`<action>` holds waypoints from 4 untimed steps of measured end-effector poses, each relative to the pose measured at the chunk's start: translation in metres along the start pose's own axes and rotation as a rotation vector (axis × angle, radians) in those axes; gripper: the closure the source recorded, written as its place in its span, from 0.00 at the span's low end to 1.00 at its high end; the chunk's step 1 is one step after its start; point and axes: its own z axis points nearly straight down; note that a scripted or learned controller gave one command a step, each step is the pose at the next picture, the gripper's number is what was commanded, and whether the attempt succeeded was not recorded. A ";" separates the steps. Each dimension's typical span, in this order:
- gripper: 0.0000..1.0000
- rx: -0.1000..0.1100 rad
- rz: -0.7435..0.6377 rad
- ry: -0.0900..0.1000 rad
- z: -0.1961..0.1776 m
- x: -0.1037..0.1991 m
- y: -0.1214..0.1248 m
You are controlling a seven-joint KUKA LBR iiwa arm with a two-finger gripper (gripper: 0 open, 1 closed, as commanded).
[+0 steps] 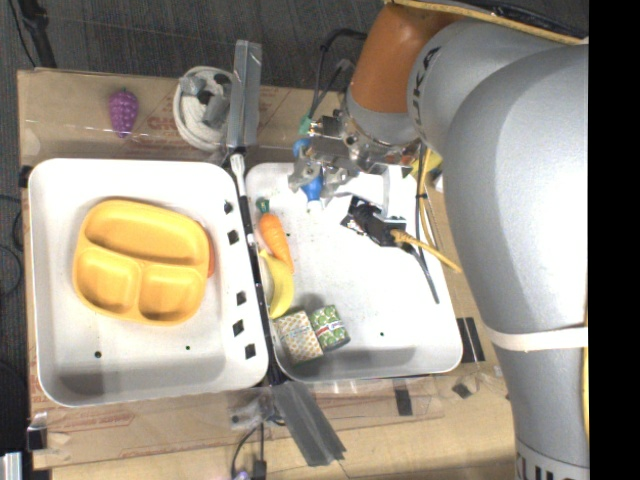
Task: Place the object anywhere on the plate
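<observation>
Gripper (318, 173) low over the far left corner of the right bin (420, 338), jaw state impossible to tell. Carrot (274, 238) and banana (279, 286) against that bin's left wall, two small packets (312, 333) just beyond. Yellow divided plate (143, 260) in the left bin (60, 368), nothing on it.

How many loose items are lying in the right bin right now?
4: an orange toy carrot and yellow toy banana along the right bin's left wall, a tan patterned block and green packet near its front. The arm may hide others.
</observation>
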 end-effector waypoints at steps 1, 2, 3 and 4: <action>1.00 -0.002 -0.064 -0.001 0.025 0.047 -0.045; 1.00 -0.002 -0.138 -0.002 0.025 0.106 -0.091; 0.00 -0.003 -0.137 -0.002 0.025 0.105 -0.091; 1.00 0.000 -0.141 -0.002 0.016 0.106 -0.091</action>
